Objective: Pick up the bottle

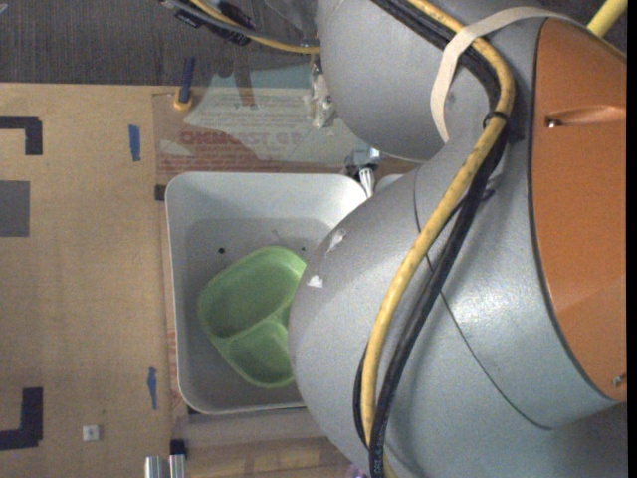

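Where the bottle lies cannot be told: the arm [448, 317] covers the right part of the white bin [189, 267], and the bin's open left part holds a green two-compartment dish [249, 312] on the near side of its floor. The step in hand looks like the reach or descent into the bin, judging by how far the arm leans over it. Whether anything is grasped, or how the grasp is set, cannot be told. The next move likely calls for a clean closure on the bottle and a straight lift clear of the dish and the bin wall. The arm enters from the right, its orange band [587, 217] far right, a yellow cable [428, 247] running along it. The tan counter [80, 267] lies to the bin's left.
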